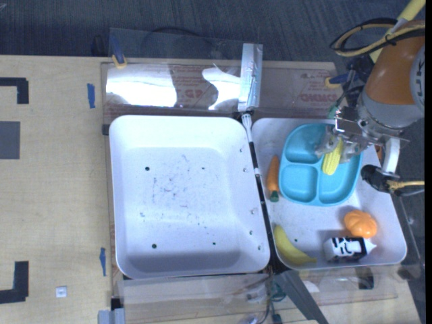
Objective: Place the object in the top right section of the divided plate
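A light blue divided plate (300, 181) lies in the right bin (391, 248), toward its far side. My gripper (339, 148) hangs over the plate's upper right part, where the arm comes in from the right. A small yellow corn cob (332, 160) stands nearly upright between the fingers, and the gripper is shut on it. The cob's lower end is over the ridge between the plate's sections; I cannot tell whether it touches the plate.
An orange carrot (272, 177) lies against the plate's left side by the bin divider. A yellow banana (290, 247), an orange fruit (360, 223) and a black-and-white toy (347, 247) sit near the right bin's front. The left bin (182, 187) is beside it.
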Tool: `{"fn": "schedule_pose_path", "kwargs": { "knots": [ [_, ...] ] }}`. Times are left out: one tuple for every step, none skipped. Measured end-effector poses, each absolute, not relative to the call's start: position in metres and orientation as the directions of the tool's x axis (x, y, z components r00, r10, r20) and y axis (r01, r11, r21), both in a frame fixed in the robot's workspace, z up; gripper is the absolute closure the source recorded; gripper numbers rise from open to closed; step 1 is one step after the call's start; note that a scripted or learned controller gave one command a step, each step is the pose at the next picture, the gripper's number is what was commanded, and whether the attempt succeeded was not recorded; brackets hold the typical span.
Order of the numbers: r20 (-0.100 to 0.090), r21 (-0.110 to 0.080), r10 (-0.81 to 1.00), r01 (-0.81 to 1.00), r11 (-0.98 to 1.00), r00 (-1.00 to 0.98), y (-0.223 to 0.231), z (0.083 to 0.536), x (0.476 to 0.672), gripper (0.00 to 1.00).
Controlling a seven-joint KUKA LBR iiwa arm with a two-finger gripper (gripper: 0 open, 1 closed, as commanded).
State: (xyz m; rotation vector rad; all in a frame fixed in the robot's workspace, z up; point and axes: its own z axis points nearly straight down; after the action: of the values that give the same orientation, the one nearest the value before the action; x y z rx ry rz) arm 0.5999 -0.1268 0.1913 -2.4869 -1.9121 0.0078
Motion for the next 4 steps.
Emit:
{"fn": "schedule_pose_path", "kwargs": {
  "knots": [
    [-0.010,-0.003,0.655,0.655,-0.755,0.755,-0.125,0.141,0.564,1.00],
    [-0.003,-0.002,0.499,0.499,-0.866,0.866,-0.166,0.178,0.518,1.00],
    [0.003,0.036,0.917,0.916,-0.399,0.399,-0.207,0.099,0.495,1.00],
    [-0.017,0.034,0.998,0.998,0.056,-0.055,-0.186,0.098,0.489,1.00]
  ]
}}
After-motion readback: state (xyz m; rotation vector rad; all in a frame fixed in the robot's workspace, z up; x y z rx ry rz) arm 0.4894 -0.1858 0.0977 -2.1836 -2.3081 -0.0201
